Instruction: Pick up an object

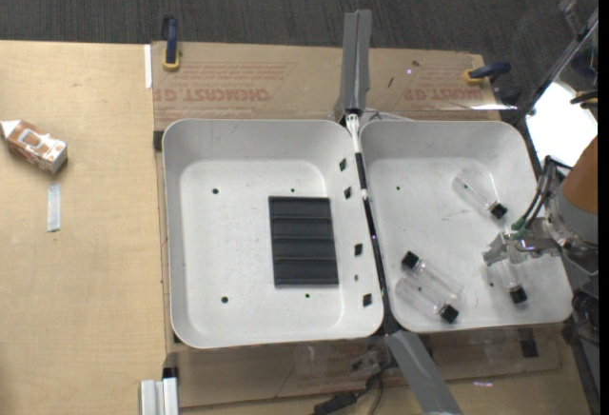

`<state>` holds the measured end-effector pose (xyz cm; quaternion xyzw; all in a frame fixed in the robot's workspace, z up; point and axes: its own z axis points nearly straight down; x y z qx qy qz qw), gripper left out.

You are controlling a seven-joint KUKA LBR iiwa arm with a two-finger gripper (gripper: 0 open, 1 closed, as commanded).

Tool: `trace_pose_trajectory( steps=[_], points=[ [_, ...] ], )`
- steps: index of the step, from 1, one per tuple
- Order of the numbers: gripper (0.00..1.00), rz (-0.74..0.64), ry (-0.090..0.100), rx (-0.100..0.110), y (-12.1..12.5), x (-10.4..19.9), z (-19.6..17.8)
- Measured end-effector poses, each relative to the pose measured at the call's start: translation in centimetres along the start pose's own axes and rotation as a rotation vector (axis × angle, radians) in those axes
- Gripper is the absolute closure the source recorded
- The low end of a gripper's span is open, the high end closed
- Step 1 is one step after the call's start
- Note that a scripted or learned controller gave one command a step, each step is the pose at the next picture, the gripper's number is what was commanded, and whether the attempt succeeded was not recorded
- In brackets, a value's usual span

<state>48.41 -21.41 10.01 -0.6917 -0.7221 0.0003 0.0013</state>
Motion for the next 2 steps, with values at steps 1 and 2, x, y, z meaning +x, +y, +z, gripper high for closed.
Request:
trace_pose_trajectory(
  steps=[1, 2],
  points=[
    [1.0, -0.03, -0.002, -0.001, -0.2, 9.8, -8.3],
    [1.0, -0.011, -0.003, 0.0, 6.7, 13.4, -9.7]
  ],
)
